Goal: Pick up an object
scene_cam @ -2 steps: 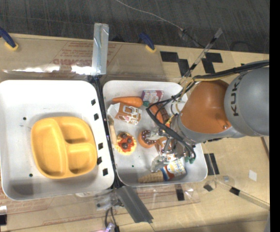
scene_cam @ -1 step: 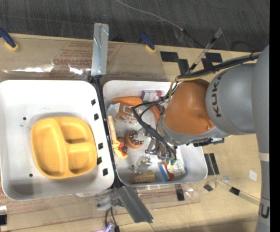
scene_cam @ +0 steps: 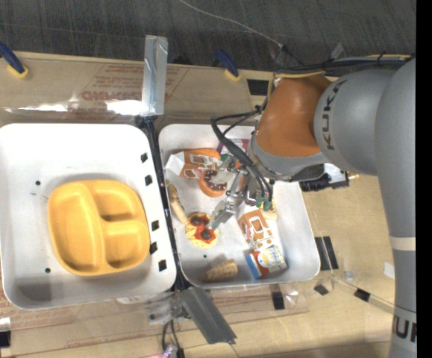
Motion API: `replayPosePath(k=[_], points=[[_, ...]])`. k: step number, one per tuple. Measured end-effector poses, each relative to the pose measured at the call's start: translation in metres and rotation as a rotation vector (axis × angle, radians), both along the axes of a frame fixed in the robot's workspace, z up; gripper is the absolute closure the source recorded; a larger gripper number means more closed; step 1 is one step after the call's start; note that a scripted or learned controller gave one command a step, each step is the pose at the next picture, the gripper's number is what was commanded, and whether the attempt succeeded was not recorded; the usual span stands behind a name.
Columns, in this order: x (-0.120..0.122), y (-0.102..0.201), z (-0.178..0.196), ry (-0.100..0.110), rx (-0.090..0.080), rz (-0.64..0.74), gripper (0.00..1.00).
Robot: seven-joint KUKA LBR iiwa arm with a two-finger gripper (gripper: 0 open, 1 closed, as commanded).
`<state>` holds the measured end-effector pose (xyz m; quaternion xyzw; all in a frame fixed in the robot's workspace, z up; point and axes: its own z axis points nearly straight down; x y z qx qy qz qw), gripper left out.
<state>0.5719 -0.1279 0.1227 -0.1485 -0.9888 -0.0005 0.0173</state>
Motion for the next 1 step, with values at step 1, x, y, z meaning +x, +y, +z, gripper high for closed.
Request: replayPosePath(k=[1], points=[[-0.0334,-0.0126,-0.021,-0.054,-0.006,-0.066,0.0]])
